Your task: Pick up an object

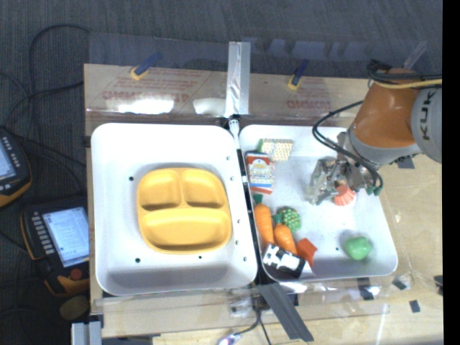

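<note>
My gripper hangs low over the right bin, in its upper right part. A small red and pink object lies right beside the gripper's lower right side; whether it is held is unclear. In the same bin a green round object sits at the lower right. Two orange carrots, a green dotted fruit, a red piece and a black and white object crowd the lower left corner. A red and white carton and a pale waffle-like piece lie at the upper left.
The left bin holds a yellow divided plate. The arm's orange band rises above the right bin's far right corner, with cables trailing around it. Bare white floor shows in the middle of the right bin.
</note>
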Motion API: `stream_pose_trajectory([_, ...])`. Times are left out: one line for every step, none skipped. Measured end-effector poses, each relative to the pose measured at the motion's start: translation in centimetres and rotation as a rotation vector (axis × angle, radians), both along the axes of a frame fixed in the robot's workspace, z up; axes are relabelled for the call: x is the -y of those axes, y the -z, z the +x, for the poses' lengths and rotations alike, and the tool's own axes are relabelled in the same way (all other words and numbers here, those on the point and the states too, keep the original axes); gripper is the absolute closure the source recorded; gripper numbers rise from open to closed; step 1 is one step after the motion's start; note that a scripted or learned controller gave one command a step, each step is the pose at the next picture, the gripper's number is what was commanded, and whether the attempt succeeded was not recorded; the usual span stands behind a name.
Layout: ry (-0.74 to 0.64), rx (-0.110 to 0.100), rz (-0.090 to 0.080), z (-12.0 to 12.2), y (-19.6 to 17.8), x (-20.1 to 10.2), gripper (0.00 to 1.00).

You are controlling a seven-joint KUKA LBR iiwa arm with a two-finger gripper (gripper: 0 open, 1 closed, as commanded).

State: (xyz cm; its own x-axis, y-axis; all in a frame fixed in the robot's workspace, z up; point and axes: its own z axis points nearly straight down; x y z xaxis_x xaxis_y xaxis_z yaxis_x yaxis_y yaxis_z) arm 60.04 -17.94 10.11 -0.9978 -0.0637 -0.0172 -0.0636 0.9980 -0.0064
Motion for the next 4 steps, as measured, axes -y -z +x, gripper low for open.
stream_pose_trajectory([0.273,0.0,0.009,1.1,0.9,-8.1,1.0])
stream_pose_trajectory([0.607,0.001,0.017,0.2,0.9,-7.4,1.0])
stream_pose_trajectory([0.827,-0.013,0.019,0.5,0.7,3.4,1.0])
stream_pose_trajectory([0.839,-0.01,0.012,4.0,-8.3,-1.7,1.0])
